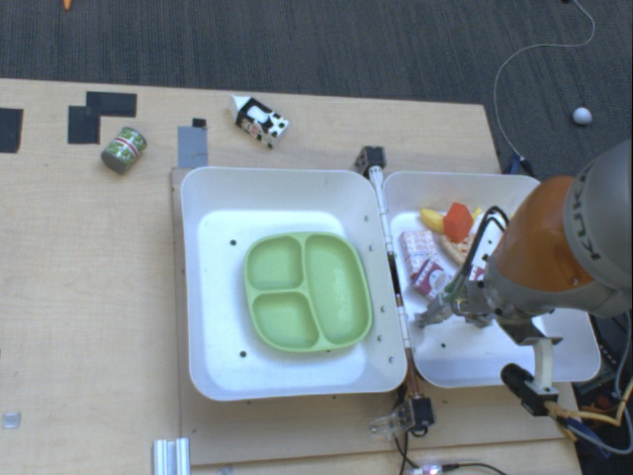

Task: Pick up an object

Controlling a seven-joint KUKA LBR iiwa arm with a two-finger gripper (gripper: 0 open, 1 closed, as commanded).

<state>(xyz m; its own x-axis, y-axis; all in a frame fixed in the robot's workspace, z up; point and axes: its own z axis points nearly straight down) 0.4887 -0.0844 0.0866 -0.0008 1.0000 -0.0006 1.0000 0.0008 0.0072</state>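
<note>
— red-and-white wrapped packet (425, 262), where does it lie?

— in the right shallow white plastic bin (514, 364), near that bin's left wall and toward its far half. its long axis runs from the far left down to the near right at a slant, the near end pointing at my pincer (442, 308). the wrap looks crinkled, with a printed label i cannot read.

— and the pincer itself?

— it hangs low in the right bin, just beside the packet's near end, with my grey arm and its glossy orange band (539, 237) above it. whether my fingers are apart or together, i cannot tell; the metal parts there blur into one grey clump, and nothing shows between them.

— what else is in that bin?

— a smooth red-orange piece (457, 220) and a yellow banana-like shape (432, 218), both at the far end, just beyond the packet. the yellow one lies crosswise, left to right.

— the other bin?

— the left shallow white bin (213, 265) holds a pale green plastic plate with three compartments (308, 292), rounded at the corners, matte, lying flat near the middle.

— on the bench?

— the light wooden benchtop (89, 295) carries a small green-labelled can (124, 149) lying on its side at far left, and a black-and-white cow-patterned toy (259, 121) beyond the left bin's far edge.
</note>
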